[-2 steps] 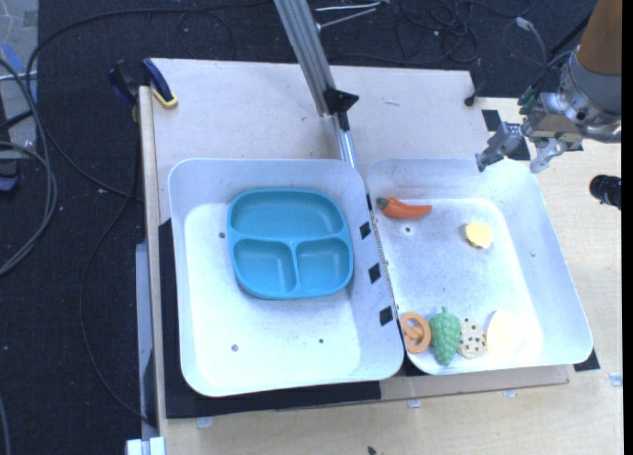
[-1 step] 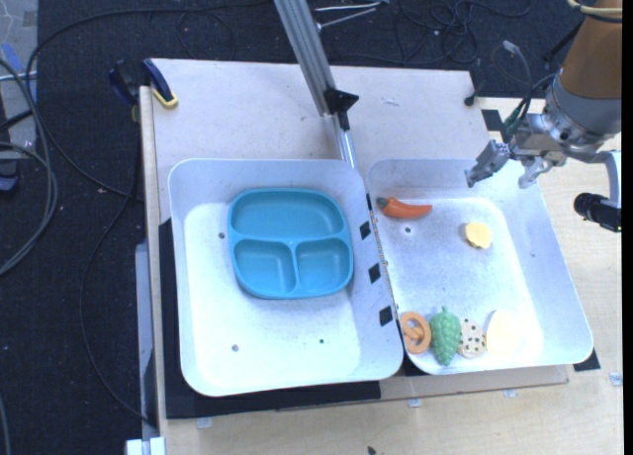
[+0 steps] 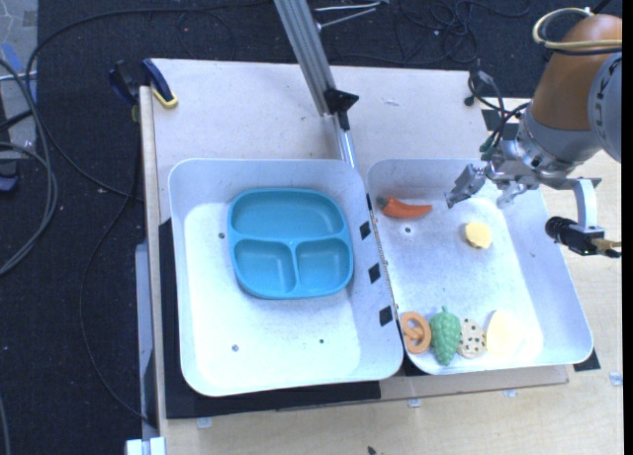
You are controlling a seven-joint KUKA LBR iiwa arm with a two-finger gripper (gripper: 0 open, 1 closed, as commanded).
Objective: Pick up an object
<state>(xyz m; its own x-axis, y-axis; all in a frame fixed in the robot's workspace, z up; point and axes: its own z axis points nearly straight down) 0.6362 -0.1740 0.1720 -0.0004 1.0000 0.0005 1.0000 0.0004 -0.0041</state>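
arm: grey KUKA with orange band point(image 3: 584, 57), enters from the right side, wrist above the far right part of the right bin point(image 3: 554, 285)
gripper point(image 3: 487, 189): over the right bin's far half, fingers spread apart, nothing between them
finger tips: one tip near the orange carrot-like piece, the other pointing down toward the yellow piece; touching neither, as far as the view shows
orange carrot-like piece point(image 3: 406, 209): in the right bin, far left corner area, lying flat, just left of the gripper
small yellow piece point(image 3: 479, 235): in the right bin, mid-floor, just below the gripper, apart from the carrot piece
pretzel point(image 3: 414, 330): right bin near edge, leftmost of a row, close to the divider side
green bumpy item point(image 3: 446, 335): right bin near edge, just right of the pretzel, touching or nearly so
cookie with dark chips point(image 3: 472, 338): right bin near edge, just right of the green item
pale yellow piece point(image 3: 503, 330): right bin near edge, right end of that row
left bin point(image 3: 198, 344): beside the right bin, sharing the middle edge
blue divided tray point(image 3: 291, 242): in the left bin, three compartments, sits in the far half, well apart from the gripper
bench point(image 3: 237, 107): light tabletop under both bins
metal pole point(image 3: 302, 28): slants from the far side down to the point where the right bin meets the left bin
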